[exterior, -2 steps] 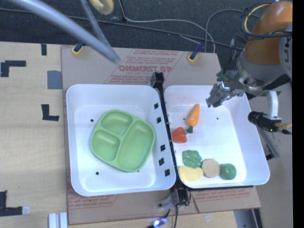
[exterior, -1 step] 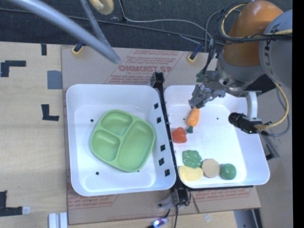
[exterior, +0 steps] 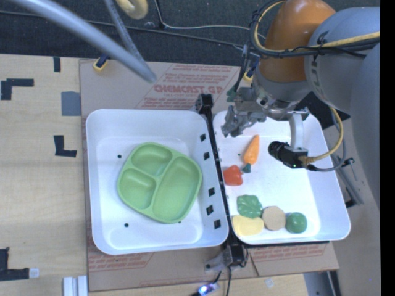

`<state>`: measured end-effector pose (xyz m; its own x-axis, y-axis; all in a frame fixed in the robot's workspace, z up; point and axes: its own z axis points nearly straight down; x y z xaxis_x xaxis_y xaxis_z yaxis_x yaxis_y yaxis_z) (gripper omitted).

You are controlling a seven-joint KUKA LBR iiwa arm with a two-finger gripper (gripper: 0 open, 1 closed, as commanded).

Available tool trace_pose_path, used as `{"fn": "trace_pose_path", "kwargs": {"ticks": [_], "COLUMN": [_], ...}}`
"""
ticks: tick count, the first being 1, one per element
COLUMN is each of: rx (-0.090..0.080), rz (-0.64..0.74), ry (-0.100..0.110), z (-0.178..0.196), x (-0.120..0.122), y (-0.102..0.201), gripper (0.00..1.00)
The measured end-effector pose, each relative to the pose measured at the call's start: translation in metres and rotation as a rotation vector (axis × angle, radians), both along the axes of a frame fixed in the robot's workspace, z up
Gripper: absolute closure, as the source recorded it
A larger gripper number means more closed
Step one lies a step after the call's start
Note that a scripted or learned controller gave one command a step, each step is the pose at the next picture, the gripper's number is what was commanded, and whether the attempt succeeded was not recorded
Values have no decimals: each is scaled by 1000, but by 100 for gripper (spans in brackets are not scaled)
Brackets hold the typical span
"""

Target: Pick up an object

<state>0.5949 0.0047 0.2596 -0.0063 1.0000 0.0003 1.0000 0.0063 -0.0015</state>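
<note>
From above, the gripper [exterior: 237,123] hangs over the far left corner of the right bin [exterior: 321,165], and whether it is spread or pinched I cannot tell. Just beside it lies the orange carrot [exterior: 251,148], the red piece [exterior: 232,176] nearer the divider, and along the near wall sit green leaf [exterior: 249,205], yellow piece [exterior: 247,226], tan round [exterior: 273,217] and green ball [exterior: 296,222]. The left bin [exterior: 102,165] carries a green divided plate [exterior: 160,182].
</note>
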Motion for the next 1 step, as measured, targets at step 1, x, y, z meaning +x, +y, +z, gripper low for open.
{"fn": "trace_pose_path", "kwargs": {"ticks": [1], "rx": [0], "rz": [0], "ry": [3], "z": [-22], "x": [0], "y": [55], "gripper": [100]}}
